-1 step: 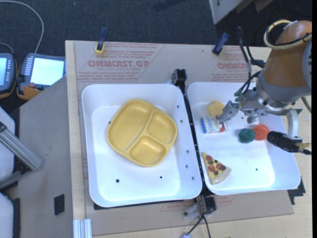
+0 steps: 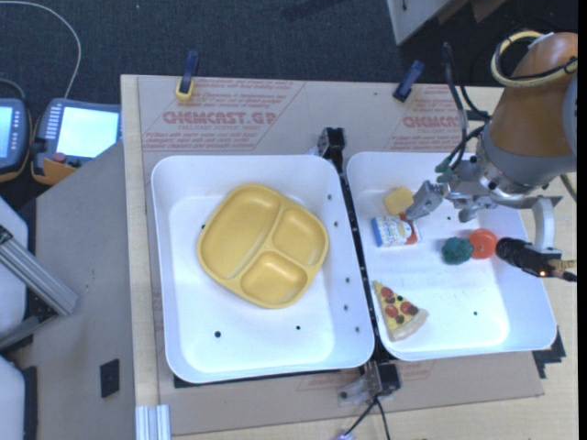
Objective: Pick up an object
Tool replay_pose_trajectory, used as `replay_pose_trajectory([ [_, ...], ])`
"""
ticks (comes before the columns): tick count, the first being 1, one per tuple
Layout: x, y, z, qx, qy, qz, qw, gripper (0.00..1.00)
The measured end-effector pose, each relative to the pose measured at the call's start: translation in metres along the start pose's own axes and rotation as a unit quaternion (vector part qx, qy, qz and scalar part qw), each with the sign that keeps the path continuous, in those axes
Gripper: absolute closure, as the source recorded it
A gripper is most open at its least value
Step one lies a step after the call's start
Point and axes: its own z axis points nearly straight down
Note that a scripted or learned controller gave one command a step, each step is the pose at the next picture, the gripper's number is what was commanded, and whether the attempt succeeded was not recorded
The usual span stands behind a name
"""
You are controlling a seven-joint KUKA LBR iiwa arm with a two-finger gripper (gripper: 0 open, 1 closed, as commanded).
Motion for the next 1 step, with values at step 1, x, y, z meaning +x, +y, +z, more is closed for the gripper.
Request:
replay_pose_trajectory([
  [1, -0.0010, 0.0015, 0.0433, 0.003, 0.001, 0.000, 1.0000, 0.00],
])
